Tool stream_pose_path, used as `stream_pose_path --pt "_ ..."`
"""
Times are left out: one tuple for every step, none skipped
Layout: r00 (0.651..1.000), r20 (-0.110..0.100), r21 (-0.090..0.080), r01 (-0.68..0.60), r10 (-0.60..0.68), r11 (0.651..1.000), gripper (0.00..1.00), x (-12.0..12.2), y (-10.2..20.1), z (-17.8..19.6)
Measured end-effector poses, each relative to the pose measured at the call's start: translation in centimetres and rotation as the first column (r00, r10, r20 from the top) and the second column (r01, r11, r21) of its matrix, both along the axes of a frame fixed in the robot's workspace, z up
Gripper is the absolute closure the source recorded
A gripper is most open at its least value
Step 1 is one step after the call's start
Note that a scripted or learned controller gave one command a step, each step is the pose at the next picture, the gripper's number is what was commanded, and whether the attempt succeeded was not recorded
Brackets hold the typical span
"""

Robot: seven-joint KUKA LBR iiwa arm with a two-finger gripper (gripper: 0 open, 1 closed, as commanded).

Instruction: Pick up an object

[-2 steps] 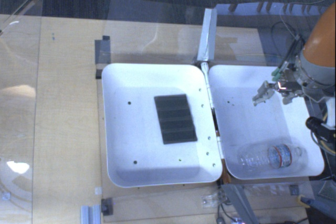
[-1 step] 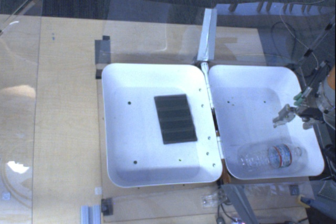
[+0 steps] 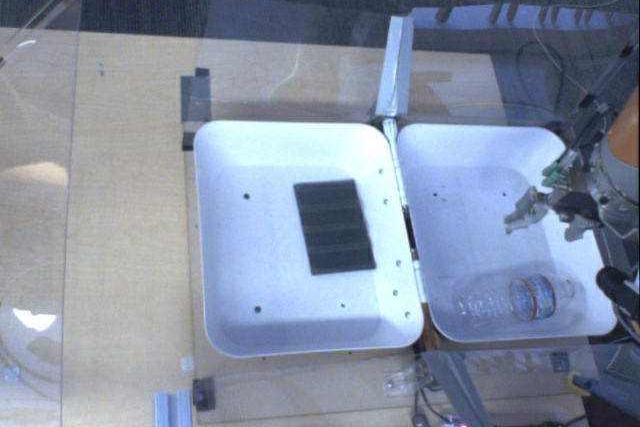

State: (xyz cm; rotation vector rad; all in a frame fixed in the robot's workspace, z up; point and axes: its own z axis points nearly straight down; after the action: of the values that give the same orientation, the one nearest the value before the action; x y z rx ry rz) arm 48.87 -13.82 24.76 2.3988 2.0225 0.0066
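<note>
A clear plastic bottle (image 3: 515, 298) lies on its side in the right bin (image 3: 470, 155). The left bin (image 3: 230, 215), beside the right bin, holds a dark ridged pad (image 3: 334, 226). The gripper (image 3: 545, 211) hovers just above the bottle inside the right bin, jaws spread and holding nothing.

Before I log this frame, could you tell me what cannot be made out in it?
- Gripper: finger state too small to judge.
- Arm above the wrist: cut off by the camera view's right edge.
- Clear bottle: label print too small to read.
- Dark ribbed block: material unclear.
</note>
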Motion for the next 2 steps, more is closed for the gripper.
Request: stream_pose_path --pt "0.997 -0.004 0.000 -0.073 0.073 0.997 0.00 -0.1 -5.7 -11.8" --pt "0.970 0.004 -0.004 -0.242 0.242 0.970 0.00 0.2 -6.3 -15.9"
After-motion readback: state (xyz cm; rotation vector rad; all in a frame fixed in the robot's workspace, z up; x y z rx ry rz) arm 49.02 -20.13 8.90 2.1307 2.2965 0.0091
